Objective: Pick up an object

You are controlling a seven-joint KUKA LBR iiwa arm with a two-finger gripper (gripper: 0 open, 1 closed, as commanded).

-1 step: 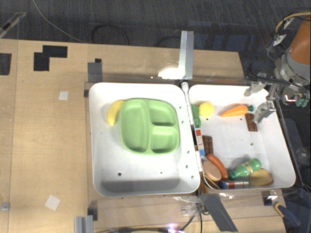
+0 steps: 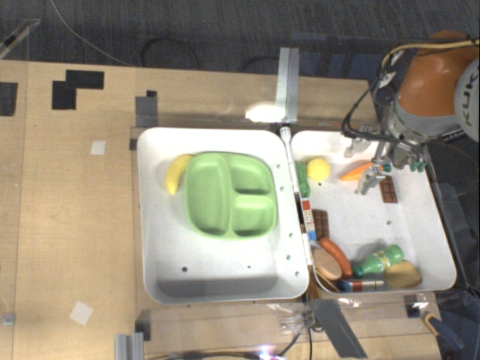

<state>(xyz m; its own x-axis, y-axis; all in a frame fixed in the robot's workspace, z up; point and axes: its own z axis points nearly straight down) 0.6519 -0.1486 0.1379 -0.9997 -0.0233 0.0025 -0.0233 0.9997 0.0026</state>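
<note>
My gripper (image 2: 373, 177), its opening not discernible, hangs above the orange carrot (image 2: 354, 173) at the right bin's (image 2: 420, 235) far end: approach stage, descent and closure presumably next.

Wooden bench (image 2: 67, 223), two white bins (image 2: 161, 276)

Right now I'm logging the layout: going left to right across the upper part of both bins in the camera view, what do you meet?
Banana → green divided plate → yellow ball → orange carrot → gripper, just above a small brown block.
</note>
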